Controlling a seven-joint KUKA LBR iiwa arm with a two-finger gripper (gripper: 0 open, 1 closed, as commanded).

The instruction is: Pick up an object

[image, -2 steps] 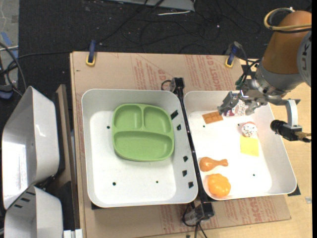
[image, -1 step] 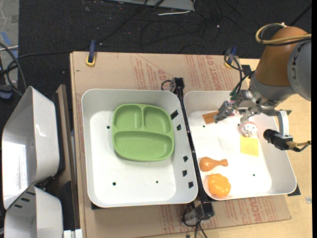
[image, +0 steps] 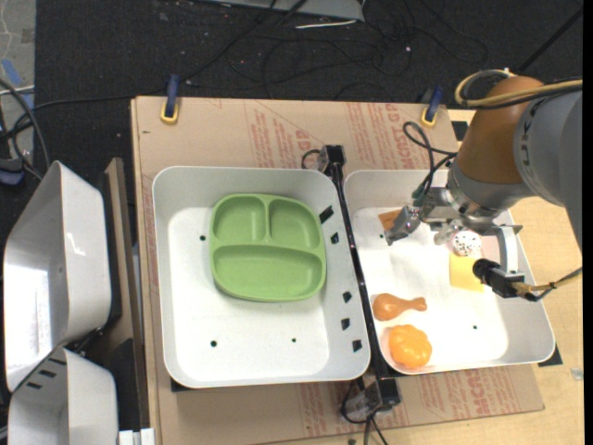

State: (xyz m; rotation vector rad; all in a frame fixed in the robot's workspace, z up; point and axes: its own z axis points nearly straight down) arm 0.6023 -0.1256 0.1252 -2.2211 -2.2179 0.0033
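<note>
Over in the right bin (image: 519, 341), at about twelve o'clock of its floor, the gripper (image: 417, 219) hangs low, and I can't tell how it stands: the wrist and its cabling cover most of it. Just beneath its tip there's a small orange scrap (image: 390, 220), half hidden, too little of it showing to name. The arm (image: 519, 142) comes in from three o'clock, grey with that orange band, and it's cut off at the picture's edge.

Below the wrist, towards four o'clock of the bin, a small white ball (image: 465, 244) with dark speckles sits touching a yellow block (image: 465, 273); a black part of the rig overlaps the block's right side. Down at six o'clock lies an orange drumstick-shaped toy (image: 398, 306), and just below it an orange round fruit (image: 410, 346) (could be a pepper or an orange, hard to call).

The left bin (image: 185, 341) carries a green divided plate (image: 268, 247), three compartments, lying flat near its centre.

Red printing runs across the cardboard (image: 278, 128) under the bins, upside down and too faint to read.
</note>
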